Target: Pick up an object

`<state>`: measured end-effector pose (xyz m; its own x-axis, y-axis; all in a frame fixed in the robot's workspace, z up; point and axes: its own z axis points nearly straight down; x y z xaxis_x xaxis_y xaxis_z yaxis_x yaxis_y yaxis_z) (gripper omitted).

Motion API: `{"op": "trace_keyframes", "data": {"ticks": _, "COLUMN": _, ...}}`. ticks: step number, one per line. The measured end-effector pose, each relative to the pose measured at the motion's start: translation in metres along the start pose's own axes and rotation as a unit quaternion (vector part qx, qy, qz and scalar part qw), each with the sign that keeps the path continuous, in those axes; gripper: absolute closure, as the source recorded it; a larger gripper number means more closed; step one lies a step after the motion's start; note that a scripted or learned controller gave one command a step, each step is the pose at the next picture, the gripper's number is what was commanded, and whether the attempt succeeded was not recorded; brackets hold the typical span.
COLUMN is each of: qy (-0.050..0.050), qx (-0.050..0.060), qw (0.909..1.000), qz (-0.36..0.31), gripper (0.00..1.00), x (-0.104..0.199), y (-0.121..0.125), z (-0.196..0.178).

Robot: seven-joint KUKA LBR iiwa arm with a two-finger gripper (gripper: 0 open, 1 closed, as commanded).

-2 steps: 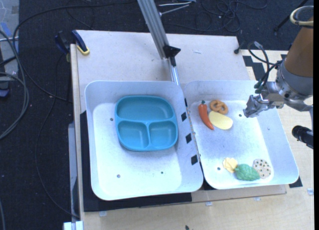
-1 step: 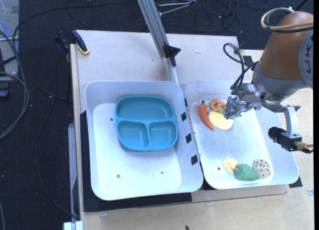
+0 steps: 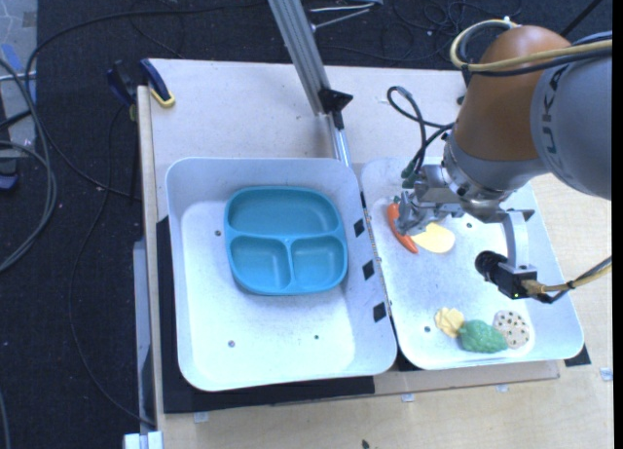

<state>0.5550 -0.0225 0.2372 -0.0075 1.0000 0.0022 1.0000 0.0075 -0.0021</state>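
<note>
My gripper (image 3: 413,215) hangs over the upper left part of the right bin (image 3: 545,340). Directly below and beside it lies an orange carrot-like piece (image 3: 401,233), with a pale yellow oval piece (image 3: 436,240) touching it on the right. Whether the gripper touches either one cannot be made out. Near the bin's front edge sit a small yellow piece (image 3: 449,320), a green broccoli-like piece (image 3: 482,337) and a speckled cookie (image 3: 511,328). The grey arm and its orange band hide the bin's far right corner.
The left bin (image 3: 195,340) holds a blue divided plate (image 3: 287,241) in its upper middle. A slanted metal pole (image 3: 302,38) comes down to the gap between the bins. A black cable and small black unit (image 3: 501,275) hang beside the wrist.
</note>
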Motion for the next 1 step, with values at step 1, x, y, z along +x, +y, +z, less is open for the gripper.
{"op": "trace_keyframes", "data": {"ticks": 1, "qy": 0.0, "qx": 0.0, "qw": 1.0, "qz": 0.0, "gripper": 1.0, "x": 0.0631, "y": -0.0051, "z": 0.0067}}
